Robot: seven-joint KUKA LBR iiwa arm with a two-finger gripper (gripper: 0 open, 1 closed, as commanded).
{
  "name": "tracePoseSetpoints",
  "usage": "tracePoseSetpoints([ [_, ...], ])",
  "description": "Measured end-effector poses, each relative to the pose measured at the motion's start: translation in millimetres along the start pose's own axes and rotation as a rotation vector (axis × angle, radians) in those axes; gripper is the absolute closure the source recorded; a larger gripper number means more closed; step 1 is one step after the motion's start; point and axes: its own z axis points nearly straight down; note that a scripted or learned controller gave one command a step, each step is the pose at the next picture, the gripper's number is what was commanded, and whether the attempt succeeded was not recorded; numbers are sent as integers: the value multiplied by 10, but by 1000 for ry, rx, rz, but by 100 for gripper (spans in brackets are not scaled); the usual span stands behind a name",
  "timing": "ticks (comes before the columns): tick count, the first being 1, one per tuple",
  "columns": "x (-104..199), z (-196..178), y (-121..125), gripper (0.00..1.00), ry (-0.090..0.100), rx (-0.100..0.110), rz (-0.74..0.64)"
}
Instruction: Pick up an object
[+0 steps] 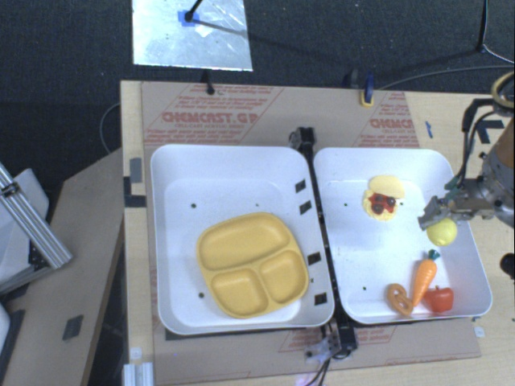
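1. Two shallow white bins sit side by side on the bench (241,111); the left bin (173,215) and the right bin (346,240) meet along a dark seam set with black clips.
2. The left bin holds a yellow three-compartment tray (252,262), lying flat and turned at a slant, its large compartment toward the far side and two smaller ones nearer the front edge.
3. The arm (503,175) reaches in from the right over the right bin's right wall.
4. The gripper (432,214) is low over the right bin, just above and touching or nearly touching a yellow lemon-like toy fruit (442,232). I cannot tell whether it is parted or closed, nor whether the fruit is between its tips.
5. Well to the left of the gripper, toward the far side of the bin, lies a small toy with a yellow top and red centre (383,199), apart from the rest.
6. Near the front right corner lie three toys close together: an orange carrot (423,274) with a green tip, tilted; a red tomato-like piece (438,298) just beside its lower end; and a brown pretzel (397,297) touching the carrot's point.
7. A silvery sheet (191,22) lies on the dark floor beyond the bench.
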Motion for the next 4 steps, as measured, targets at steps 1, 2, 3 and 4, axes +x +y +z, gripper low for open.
tracePoseSetpoints([
  [1, 491, 18, 106, 100, 2, 4, -4],
  [2, 948, 179, 350, 100, 2, 4, -4],
  [3, 1355, 267, 598, 100, 2, 3, -4],
  [4, 1804, 276, 690, 100, 3, 3, -3],
])
